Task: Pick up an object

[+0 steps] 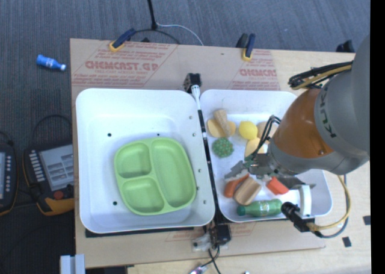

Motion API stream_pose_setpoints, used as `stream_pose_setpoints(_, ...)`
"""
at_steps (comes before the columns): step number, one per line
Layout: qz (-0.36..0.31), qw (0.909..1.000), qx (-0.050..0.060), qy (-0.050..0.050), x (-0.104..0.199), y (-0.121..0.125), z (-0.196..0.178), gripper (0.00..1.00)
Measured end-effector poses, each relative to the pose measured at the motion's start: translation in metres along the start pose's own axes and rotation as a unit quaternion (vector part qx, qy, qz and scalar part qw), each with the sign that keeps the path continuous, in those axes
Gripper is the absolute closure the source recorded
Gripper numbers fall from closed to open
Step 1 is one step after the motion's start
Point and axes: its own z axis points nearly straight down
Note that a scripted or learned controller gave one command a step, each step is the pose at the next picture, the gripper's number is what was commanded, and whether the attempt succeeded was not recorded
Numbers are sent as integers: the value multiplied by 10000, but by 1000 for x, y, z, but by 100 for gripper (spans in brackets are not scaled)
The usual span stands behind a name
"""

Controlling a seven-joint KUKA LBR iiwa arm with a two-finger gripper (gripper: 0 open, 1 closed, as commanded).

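Note:
The right bin (264, 99) holds several toy foods. A tan bread piece (219, 123), a yellow lemon (247, 129) and a round green vegetable (222, 146) lie in its far left part. Nearer the front lie an orange carrot (231, 188), a tan roll (246, 191), a red-orange piece (277, 186) and a green bottle (260, 208). My gripper (242, 169) hangs low over the bin's middle, just above the carrot and the roll, with nothing visibly between its fingers. The arm hides the bin's right part.
The left bin (96, 110) holds a green divided plate (155, 174). A ridge between the bins runs just left of the gripper. Clamps and cables sit along the bench's far edge, and devices lie on the floor at the left.

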Motion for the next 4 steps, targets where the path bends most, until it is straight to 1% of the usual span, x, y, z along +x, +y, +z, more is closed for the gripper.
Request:
stream_pose_setpoints(1,529,9986,69,24,-26,63,3,0)
stream_pose_setpoints(2,530,9986,35,-1,-28,65,-9,100)
stream_pose_setpoints(3,531,9986,39,-2,-28,64,-9,0)
stream_pose_setpoints(4,862,9963,67,-9,-1,134,5,0)
